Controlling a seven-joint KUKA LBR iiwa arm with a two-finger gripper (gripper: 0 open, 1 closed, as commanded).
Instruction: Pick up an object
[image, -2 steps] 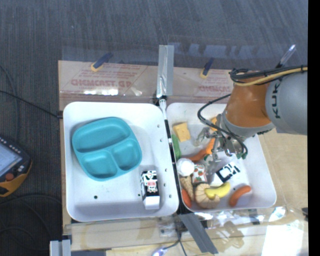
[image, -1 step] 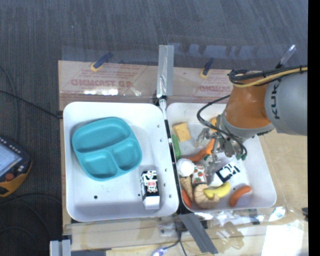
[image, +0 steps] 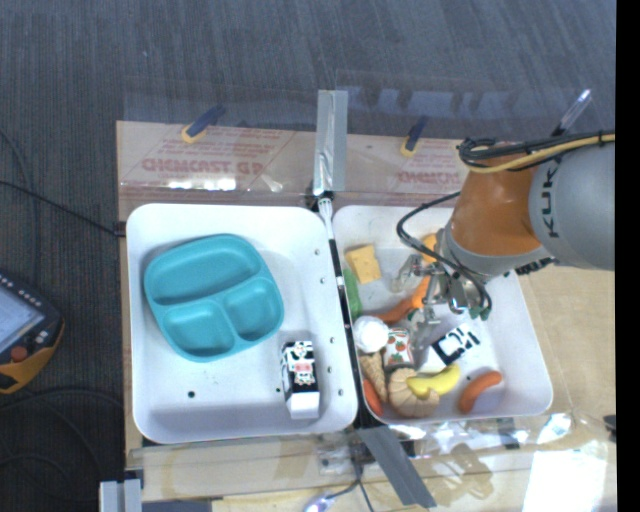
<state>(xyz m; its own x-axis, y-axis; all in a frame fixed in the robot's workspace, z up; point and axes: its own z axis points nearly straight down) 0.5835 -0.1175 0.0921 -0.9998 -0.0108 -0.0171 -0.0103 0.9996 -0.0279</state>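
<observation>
While the arm (image: 545, 205) reaches in from the right, I see its gripper (image: 432, 318) hanging low over the right bin (image: 525, 330), above the crowd of toy food there. I cannot tell how the tool stands; the wrist, cables and clutter mask it, and I see nothing clearly held in it.

Taking the right bin as my landmark: a yellow cheese-like block (image: 364, 264) lies near its far left corner, and a green strip (image: 352, 296) runs along its left wall. An orange carrot-like piece (image: 404, 307) sits near the middle, just beside the gripper. Toward the near side lie a white ball (image: 369, 333), a small red-and-white carton (image: 399, 347), a banana (image: 437, 381) touching a tan pastry (image: 403, 391), and a red sausage (image: 479, 390) closest to the near right corner. A black-and-white box (image: 457, 343) rests just beyond the banana.

The left bin (image: 160, 400) lies across the divider from it, holding a teal divided plate (image: 212, 294) at its middle and a cow-patterned milk carton (image: 300, 376) at its near corner, beside the divider.
</observation>
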